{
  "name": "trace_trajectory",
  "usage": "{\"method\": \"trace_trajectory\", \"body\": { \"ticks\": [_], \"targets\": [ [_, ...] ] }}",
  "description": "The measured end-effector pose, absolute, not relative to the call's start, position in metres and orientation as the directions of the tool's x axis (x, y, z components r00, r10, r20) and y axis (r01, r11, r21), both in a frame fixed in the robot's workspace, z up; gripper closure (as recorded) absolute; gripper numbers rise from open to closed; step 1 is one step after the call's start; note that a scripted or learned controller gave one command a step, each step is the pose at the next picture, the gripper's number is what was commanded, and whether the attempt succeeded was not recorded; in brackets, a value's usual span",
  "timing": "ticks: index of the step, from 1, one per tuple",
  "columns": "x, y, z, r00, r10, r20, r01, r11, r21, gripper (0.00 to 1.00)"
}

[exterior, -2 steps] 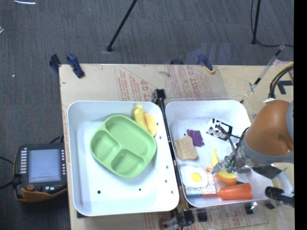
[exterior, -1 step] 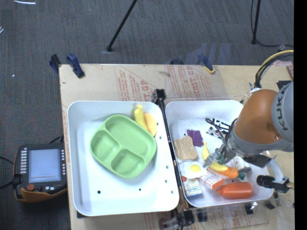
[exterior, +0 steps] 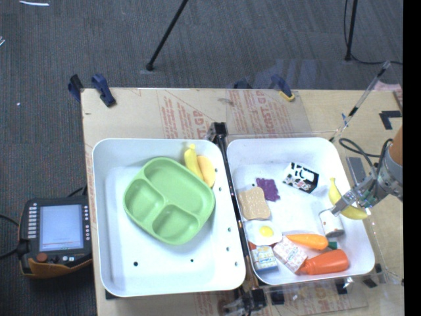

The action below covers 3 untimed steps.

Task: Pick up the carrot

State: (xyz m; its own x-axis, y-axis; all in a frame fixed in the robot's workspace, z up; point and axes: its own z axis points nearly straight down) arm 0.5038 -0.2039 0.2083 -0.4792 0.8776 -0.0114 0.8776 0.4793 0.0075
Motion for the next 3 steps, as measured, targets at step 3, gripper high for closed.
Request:
{"method": "trace_trajectory", "body": {
  "ticks": [3],
  "targets": [
    [0.483,-0.135,0.093,-0.5,0.866,-0.003,0.866,0.5,0.0,0.0]
  ]
}}
